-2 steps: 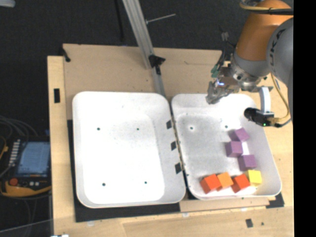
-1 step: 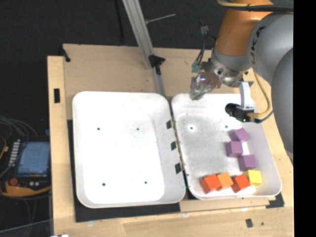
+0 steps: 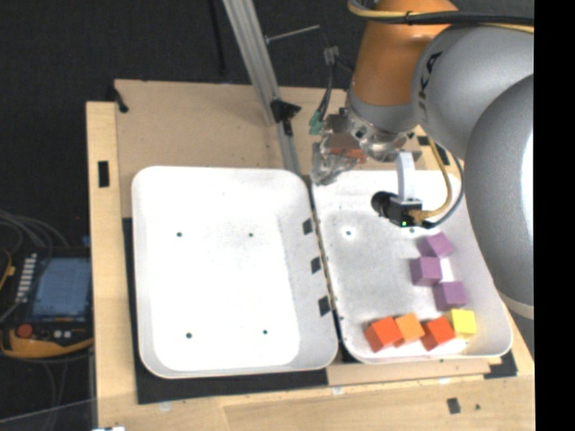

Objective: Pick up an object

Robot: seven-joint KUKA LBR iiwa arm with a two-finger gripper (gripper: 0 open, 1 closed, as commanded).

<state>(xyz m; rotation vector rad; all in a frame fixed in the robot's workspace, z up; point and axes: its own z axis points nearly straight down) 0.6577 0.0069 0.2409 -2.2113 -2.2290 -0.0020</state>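
- Far left, off the tabletop (image 3: 103,241): handheld unit (image 3: 56,292) with a blue screen, lying on the dark floor with cables beside it
- On the left half of the pale wood tabletop: left bin (image 3: 148,241), white and shallow, a few small dark dots on its floor, its inner edge up against the right bin (image 3: 359,268) along the centre seam
- From top centre: metal rail (image 3: 256,61) slants down to the far end of that seam
- Over the far left corner of the right bin, just beside the seam: end effector (image 3: 334,160); too small and cluttered to read, so can't tell whether it's open or closed, or whether it has hold of anything
- Along the near edge of the right bin: three orange blocks (image 3: 384,332) in a row, the middle one paler, packed close together
- Right side of the same bin, behind that row: three purple blocks (image 3: 427,269) in a loose column, well apart from the end effector
- At the right end of the orange row: yellow block (image 3: 464,321), just beside the last orange one
- Top right: arm (image 3: 485,106), grey with the orange band, reaching in over the right bin's far corner
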